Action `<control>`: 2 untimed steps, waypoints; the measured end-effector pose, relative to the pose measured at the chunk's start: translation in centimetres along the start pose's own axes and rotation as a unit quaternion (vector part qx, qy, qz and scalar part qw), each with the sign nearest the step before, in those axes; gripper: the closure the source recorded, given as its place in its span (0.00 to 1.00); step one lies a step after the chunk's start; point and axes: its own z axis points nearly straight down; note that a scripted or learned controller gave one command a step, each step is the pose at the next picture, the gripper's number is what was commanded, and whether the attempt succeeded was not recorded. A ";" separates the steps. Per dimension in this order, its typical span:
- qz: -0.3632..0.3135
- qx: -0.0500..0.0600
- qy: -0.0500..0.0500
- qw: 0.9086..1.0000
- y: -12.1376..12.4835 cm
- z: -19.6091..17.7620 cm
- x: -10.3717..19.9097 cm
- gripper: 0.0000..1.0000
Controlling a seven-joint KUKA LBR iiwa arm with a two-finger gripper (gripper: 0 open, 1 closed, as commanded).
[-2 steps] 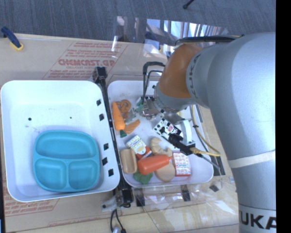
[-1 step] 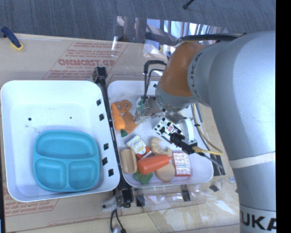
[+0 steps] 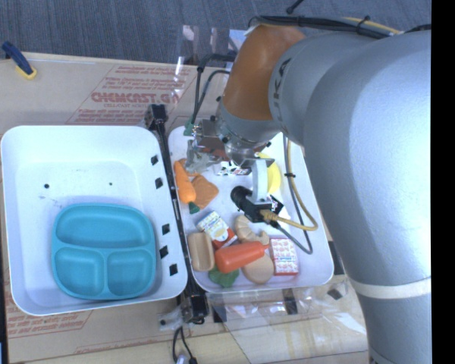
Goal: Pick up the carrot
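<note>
Hanging over the back of the right white bin (image 3: pixel 318 237), the metal end effector (image 3: pixel 205 149) is sitting just above the small orange toy carrot (image 3: pixel 184 182); its grip I cannot tell. It should be squeezing across the carrot's thin sides. The carrot is lying by the bin's left wall, long way running front to back.

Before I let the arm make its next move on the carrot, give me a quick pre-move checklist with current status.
1. Carrot located, at the right bin's left wall: ok.
2. Gripper positioned near the carrot's upper end: ok.
3. Jaws open or shut: cannot tell, hidden by the wrist.
4. Carrot between jaws: cannot tell.
5. Crowding: an orange slab-shaped toy touches the carrot: not ok.
6. Lookalike risk: a larger orange-red toy vegetable lies lower in the bin: not ok.
</note>
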 end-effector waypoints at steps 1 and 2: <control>0.098 0.002 -0.001 0.995 -1.0 -4.6 7.6 1.00; 0.095 0.004 -0.001 0.995 -1.0 -5.5 7.6 1.00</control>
